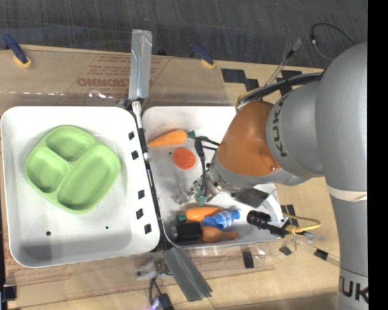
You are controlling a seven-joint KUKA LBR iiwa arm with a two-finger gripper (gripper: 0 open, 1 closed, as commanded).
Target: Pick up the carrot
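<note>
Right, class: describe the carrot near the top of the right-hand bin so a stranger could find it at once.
Start at the right bin, the one the arm reaches into. Near its top left corner lies the carrot, long, orange and tapered, with a green stub at its right end. The round red-orange piece just below it is short and disc-like, not tapered.

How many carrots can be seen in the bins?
2. One carrot lies at the top of the right bin, beside the red disc. A second carrot lies lower, beside the blue bottle. The arm may hide others.
</note>
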